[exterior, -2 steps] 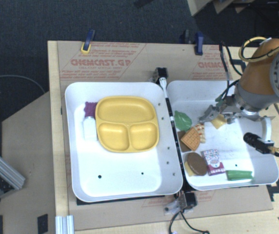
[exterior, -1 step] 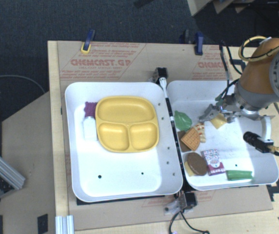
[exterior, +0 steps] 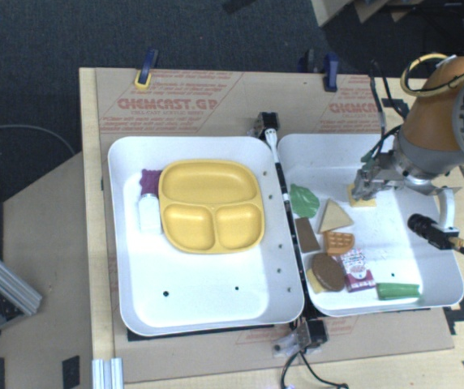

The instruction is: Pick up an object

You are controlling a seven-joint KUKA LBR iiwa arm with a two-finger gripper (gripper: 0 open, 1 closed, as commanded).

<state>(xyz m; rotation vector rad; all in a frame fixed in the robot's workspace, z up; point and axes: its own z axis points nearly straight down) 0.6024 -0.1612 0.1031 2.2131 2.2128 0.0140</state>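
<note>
The arm (exterior: 447,112) reaches in from the right, its orange band and grey wrist covering much of the pincer (exterior: 365,188), which is low in the far part of the right bin (exterior: 439,278). Whether the pincer is apart or together cannot be told, as its tips are small and dark against the wrist. A pale yellow block (exterior: 365,203) lies just at the tips, partly hidden by them.

Near the left wall of the same bin lies a cluster: a green leaf-shaped piece (exterior: 303,200), a tan wedge (exterior: 334,215), a brown bar (exterior: 307,234), a small waffle (exterior: 339,241), a brown cookie (exterior: 327,272), a red-and-white packet (exterior: 356,269) with print too small to read, and a green stick (exterior: 398,291).

In the left bin (exterior: 199,298) a yellow divided tray (exterior: 212,205) overlaps a purple item (exterior: 150,180) and a white bottle (exterior: 148,214), both hard to identify.
</note>
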